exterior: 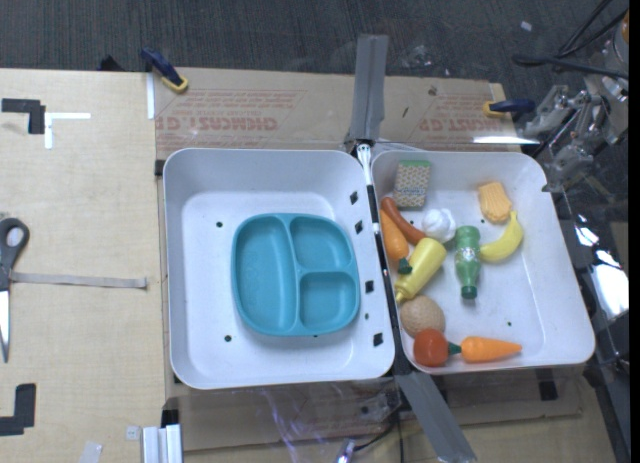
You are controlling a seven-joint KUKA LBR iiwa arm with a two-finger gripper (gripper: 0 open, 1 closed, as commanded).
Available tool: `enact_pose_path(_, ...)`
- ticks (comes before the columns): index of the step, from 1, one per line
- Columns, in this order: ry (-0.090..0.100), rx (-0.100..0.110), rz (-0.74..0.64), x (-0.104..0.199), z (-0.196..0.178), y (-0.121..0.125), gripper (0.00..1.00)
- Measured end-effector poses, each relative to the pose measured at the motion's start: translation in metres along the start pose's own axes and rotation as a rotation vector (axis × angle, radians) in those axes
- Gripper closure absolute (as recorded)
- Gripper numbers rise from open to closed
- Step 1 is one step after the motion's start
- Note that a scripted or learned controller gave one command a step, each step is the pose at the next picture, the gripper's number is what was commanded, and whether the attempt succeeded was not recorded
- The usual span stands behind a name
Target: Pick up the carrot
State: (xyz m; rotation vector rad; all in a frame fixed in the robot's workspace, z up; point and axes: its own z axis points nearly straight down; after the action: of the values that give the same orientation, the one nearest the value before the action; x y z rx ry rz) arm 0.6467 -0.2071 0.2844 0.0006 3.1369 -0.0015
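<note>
Carrot (490,349) lies in right bin (560,291); cardboard (260,116) lettering unreadable; claw's state unclear.

Two shallow white bins sat side by side on the table (80,251). The left bin (190,251) held a teal three-compartment plastic plate (296,274). In the right bin (545,291), an orange toy carrot (490,349) lay near the front wall, just right of a red toy tomato (430,348).
</note>
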Motion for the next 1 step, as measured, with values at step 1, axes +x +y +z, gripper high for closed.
enact_pose_path(1,0.001,0.000,-0.049,-0.0013,0.1455,-0.0138,0.00)
